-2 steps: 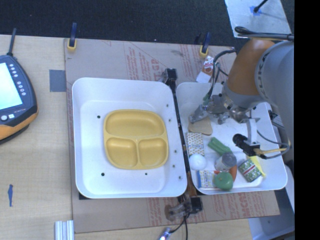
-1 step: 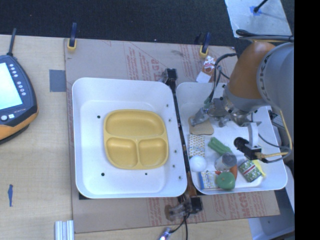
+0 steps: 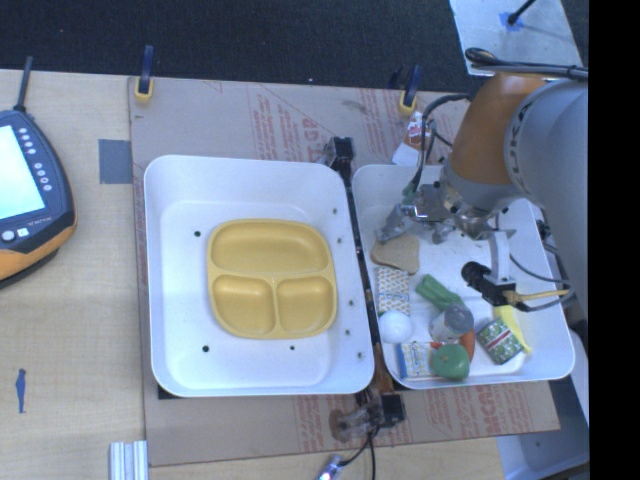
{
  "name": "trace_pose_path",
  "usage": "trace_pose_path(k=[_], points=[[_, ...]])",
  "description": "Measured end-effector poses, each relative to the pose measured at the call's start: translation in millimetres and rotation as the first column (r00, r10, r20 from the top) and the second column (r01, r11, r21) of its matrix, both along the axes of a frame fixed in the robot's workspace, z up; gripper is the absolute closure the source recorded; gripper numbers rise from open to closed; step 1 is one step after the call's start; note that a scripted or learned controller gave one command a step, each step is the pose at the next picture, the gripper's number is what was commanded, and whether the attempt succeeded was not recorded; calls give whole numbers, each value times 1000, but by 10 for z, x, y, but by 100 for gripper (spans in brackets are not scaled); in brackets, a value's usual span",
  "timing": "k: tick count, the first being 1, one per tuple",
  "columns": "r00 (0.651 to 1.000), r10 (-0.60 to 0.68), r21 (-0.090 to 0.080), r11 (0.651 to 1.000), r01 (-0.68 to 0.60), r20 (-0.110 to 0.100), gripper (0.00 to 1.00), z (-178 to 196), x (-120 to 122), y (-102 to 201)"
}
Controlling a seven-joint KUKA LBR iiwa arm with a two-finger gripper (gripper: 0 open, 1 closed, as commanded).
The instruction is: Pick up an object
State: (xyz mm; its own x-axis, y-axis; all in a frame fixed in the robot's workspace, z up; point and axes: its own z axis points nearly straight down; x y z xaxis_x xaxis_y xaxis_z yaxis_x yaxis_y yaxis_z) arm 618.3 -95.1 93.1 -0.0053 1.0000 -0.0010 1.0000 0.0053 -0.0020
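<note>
I see the gripper low in the right bin, just above the tan wedge. I cannot tell its grip state. The clutter lies below that wedge; the yellow tray sits left of it.

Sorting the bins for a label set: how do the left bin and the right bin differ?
The left bin holds a single yellow divided tray; the right bin holds many small mixed items. The arm's hand is over the right bin, not the left bin. Both are shallow and white.
</note>
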Motion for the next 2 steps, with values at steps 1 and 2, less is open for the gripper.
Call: trace_pose_path(k=[1,2], points=[[1000,0,-1,1000,0,1,0,2,-128,5],[1000,1,-1,1000,-1,2,0,4,-228,-1]])
